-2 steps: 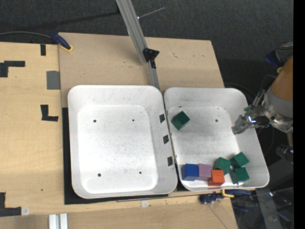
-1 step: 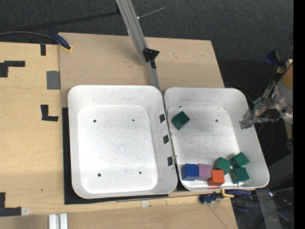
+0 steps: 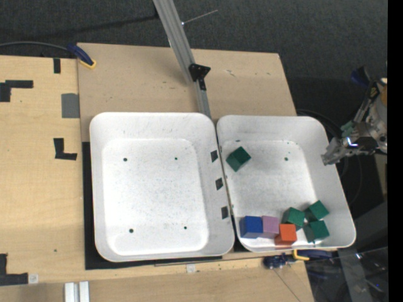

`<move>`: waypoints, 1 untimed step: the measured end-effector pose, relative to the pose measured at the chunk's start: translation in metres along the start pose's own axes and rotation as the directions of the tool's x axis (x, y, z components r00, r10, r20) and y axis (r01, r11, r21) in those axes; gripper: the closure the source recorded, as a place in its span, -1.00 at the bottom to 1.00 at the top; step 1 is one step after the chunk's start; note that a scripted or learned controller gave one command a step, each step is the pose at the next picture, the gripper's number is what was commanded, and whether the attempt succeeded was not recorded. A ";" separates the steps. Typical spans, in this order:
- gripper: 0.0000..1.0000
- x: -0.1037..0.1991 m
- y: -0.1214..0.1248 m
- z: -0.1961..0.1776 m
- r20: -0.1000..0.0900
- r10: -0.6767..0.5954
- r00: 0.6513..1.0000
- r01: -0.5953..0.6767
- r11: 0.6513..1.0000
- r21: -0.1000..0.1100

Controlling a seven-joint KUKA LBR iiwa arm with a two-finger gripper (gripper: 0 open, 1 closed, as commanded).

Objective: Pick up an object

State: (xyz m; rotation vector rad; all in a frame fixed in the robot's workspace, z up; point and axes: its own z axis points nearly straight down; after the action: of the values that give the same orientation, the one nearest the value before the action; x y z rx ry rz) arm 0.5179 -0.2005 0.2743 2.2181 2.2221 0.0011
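The pincer (image 3: 334, 153) sits at three o'clock, at the right bin's (image 3: 271, 123) rim; I cannot tell its state, since it is small and blurred. A lone green block (image 3: 238, 158) lies toward twelve o'clock; other blocks crowd five o'clock, where a grasp could jam against neighbours.

At the frame's right edge, the gripper (image 3: 334, 155) is a small grey metal assembly with pale, whitish parts and thin dark cables behind it.
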 end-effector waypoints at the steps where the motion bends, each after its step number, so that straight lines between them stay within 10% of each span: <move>1: 1.00 0.041 0.015 0.011 -0.001 -0.003 1.000 0.003 1.000 0.003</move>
State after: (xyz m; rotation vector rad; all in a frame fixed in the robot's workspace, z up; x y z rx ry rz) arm 0.5324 -0.1593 0.2634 2.2174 2.2274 -0.0014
